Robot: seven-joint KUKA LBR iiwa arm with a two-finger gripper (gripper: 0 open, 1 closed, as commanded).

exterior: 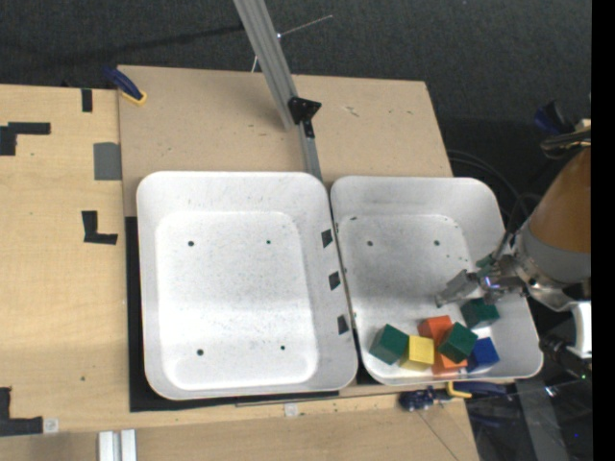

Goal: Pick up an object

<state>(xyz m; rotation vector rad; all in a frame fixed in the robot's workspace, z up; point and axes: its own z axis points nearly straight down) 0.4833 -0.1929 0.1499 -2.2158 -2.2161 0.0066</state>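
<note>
Blocks [434, 342] clustered in right bin's [413, 200] near corner: small, rigid, light, probably smooth. Grip opposite flat faces of the outlying green block [479, 310]. Gripper [459, 287] just above; can't tell fingers' state.

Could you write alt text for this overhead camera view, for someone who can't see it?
A robot gripper hovers low in the right white bin, just above a cluster of coloured blocks in its near corner. The left white bin sits beside it on a wooden bench.
</note>
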